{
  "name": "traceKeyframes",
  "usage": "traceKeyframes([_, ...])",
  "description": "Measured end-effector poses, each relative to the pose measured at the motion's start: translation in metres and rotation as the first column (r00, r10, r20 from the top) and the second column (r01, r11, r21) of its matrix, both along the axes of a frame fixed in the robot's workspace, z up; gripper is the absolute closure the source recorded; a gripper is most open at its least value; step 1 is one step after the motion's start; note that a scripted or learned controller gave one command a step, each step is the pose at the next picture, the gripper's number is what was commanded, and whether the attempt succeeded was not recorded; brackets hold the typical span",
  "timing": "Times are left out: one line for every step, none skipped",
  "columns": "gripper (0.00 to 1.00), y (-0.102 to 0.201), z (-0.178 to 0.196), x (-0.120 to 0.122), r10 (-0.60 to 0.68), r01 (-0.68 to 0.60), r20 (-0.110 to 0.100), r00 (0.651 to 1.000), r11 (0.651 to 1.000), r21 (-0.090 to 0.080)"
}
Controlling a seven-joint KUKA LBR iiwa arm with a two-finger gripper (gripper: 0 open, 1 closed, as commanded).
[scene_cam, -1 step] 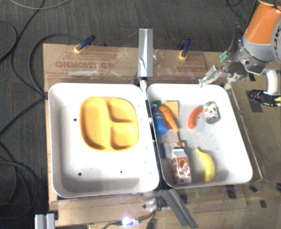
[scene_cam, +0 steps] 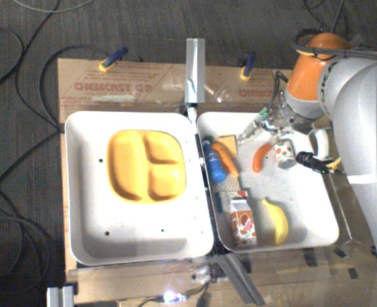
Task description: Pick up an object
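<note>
My gripper (scene_cam: 263,128) hangs over the upper middle of the right bin (scene_cam: 316,226), on the grey arm with its orange band (scene_cam: 313,69). Just below it lies a curved red-orange pepper (scene_cam: 259,158), and beside that a small white cup with red marks (scene_cam: 283,153). I cannot tell whether the gripper touches either one. A blue bottle (scene_cam: 214,165) and an orange carrot (scene_cam: 226,158) lie along the bin's left wall, with a tan block (scene_cam: 227,143) behind them. A juice carton (scene_cam: 242,222) and a yellow banana (scene_cam: 276,220) rest near the front.
The left bin (scene_cam: 86,235) holds a yellow divided tray (scene_cam: 147,165). A metal post (scene_cam: 195,69) rises behind the wall between the bins. Clamps (scene_cam: 113,57) pin the cardboard backing. Cables run over the dark floor at left and top.
</note>
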State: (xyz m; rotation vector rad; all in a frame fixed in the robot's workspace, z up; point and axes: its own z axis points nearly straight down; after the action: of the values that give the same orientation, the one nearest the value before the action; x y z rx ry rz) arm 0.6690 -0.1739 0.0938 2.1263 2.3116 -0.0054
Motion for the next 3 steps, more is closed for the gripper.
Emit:
traceKeyframes([0.0,-0.02,-0.004,0.004,-0.136,0.137,-0.003,0.991,0.99,0.019])
traceKeyframes([0.0,0.022,-0.006,-0.033,0.073,-0.073,0.007,0.997,0.997,0.0])
traceKeyframes([1.0,0.024,0.002,-0.032,0.073,-0.073,0.007,0.997,0.997,0.006])
